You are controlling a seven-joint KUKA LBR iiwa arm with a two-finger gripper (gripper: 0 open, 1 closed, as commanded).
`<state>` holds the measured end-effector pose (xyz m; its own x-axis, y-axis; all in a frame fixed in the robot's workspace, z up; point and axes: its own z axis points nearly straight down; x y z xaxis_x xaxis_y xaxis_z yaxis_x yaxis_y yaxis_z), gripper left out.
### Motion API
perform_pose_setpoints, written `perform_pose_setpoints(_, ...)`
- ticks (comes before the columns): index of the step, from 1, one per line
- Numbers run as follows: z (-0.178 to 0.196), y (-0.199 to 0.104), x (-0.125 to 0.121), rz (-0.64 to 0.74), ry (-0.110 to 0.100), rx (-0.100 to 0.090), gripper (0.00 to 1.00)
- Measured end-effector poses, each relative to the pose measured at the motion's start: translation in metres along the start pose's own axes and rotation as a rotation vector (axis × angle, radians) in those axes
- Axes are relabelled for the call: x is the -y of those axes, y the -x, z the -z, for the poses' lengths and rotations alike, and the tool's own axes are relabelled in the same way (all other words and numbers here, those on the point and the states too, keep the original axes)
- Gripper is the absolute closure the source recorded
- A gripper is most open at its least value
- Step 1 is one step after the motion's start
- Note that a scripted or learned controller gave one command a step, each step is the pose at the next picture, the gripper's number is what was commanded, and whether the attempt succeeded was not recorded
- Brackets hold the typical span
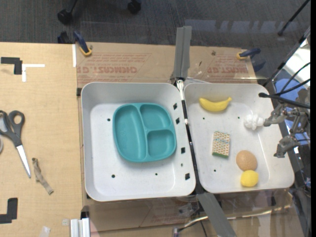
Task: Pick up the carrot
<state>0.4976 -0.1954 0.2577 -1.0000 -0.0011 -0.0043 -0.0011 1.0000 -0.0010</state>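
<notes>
The right white bin (207, 179) holds a yellow banana (215, 104) near its back, a small green-patterned packet (221, 144) in the middle, a brown egg-shaped piece (246, 160) and a yellow lemon (249, 178) at the front right. A small white lump (252, 122) lies near the right wall. Nothing orange lies in either bin.
The left white bin (94, 147) bears a teal divided plate (144, 132). Metal fittings and cables (285, 127) stand along the right bin's right rim. Scissors (16, 137) lie on the wooden bench at the far left. Cardboard lies behind the bins.
</notes>
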Motion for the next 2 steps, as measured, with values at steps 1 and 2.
perform_pose_setpoints(1,-0.074,-0.011,-0.034,-0.043,0.001,-0.002,0.0)
perform_pose_setpoints(2,-0.165,-0.003,-0.049,-0.238,0.0,0.001,0.0)
